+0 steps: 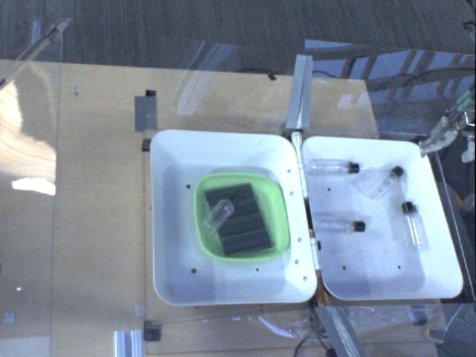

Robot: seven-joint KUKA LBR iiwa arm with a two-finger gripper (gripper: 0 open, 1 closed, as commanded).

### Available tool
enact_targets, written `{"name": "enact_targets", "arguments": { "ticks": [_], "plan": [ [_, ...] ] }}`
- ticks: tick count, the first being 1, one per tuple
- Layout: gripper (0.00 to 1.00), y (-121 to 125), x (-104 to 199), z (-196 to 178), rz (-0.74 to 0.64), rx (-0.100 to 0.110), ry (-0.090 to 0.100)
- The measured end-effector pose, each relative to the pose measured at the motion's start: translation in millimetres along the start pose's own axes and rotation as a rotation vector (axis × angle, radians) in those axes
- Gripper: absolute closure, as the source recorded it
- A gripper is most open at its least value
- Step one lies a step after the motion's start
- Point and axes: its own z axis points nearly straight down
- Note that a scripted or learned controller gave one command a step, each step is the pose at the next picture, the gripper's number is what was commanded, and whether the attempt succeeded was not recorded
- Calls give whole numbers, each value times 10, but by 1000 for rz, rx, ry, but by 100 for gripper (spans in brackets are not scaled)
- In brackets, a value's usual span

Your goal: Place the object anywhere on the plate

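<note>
You have a bench [82, 222] bearing two white bins side by side. The left bin [171, 274] holds a green plate [277, 199] with a dark ridged insert [245, 225] in its well. One clear vial [218, 216] already lies on that insert, at about 9 o'clock from the plate's middle, tilted, its closed end toward 1 o'clock.

The right bin [439, 274] holds four more clear vials with black caps: one [335, 168] near the bin's 11 o'clock corner lying flat with its cap toward 3 o'clock; one [381, 184] toward 1 o'clock, slanted; one [338, 225] left of centre, near the shared wall; and one [413, 225] at 3 o'clock, lying nearly along the right wall with its cap up toward 12.

At the frame's right edge, around 2 o'clock from the right bin, a small piece of the gripper [454, 129] sits above the bin's far right corner, well clear of every vial. You cannot tell whether it is spread or pressed together, and nothing shows between its tips.

Judging by this, the step in hand is either a finished placement or the start of another pick. If another is wanted, your next move calls for coming down over one right-bin vial, closing across its narrow body, then carrying it over the shared wall toward 9 o'clock to the plate.
</note>
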Motion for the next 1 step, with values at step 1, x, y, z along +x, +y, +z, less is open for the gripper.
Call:
{"name": "enact_targets", "arguments": {
  "ticks": [1],
  "plan": [
    [0, 150, 493, 114, 100, 2, 2]
  ]
}}
